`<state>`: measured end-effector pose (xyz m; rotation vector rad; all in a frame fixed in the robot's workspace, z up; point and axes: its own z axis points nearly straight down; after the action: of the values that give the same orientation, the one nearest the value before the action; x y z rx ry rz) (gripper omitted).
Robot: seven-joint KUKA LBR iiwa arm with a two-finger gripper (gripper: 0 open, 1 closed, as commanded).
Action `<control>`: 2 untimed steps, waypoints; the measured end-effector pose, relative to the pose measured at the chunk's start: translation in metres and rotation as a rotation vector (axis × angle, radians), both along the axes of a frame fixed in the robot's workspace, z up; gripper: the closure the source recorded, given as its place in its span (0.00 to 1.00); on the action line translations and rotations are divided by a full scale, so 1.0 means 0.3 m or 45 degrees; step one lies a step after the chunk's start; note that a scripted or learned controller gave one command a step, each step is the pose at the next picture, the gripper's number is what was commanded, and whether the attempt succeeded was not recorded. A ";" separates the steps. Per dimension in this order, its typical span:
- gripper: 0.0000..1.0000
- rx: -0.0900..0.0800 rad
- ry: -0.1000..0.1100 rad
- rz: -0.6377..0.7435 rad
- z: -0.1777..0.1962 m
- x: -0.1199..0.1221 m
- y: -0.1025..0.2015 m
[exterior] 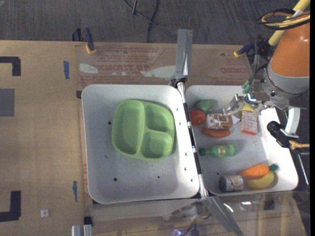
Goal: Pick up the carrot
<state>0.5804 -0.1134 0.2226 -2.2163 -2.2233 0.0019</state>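
Cardboard-covered tabletop [44,132] carries both bins, and I see the carrot [257,171] in the right bin's [290,181] near corner against the banana [261,181], long axis roughly crosswise, well nearward of my gripper [238,103], whose opening I cannot tell.

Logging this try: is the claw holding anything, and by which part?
Nothing held: the claw hangs above the snack packet; the carrot lies apart.

The stubby orange plastic carrot [256,171] with a small green top lies roughly flat near the right bin's front corner, apparently touching a yellow banana.
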 end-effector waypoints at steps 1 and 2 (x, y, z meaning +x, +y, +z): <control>0.00 -0.001 -0.004 0.100 -0.402 -0.195 -0.066; 0.00 0.002 -0.001 0.247 -0.399 -0.338 -0.235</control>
<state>0.4791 -0.1841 0.1028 -1.9900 -2.4276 0.0001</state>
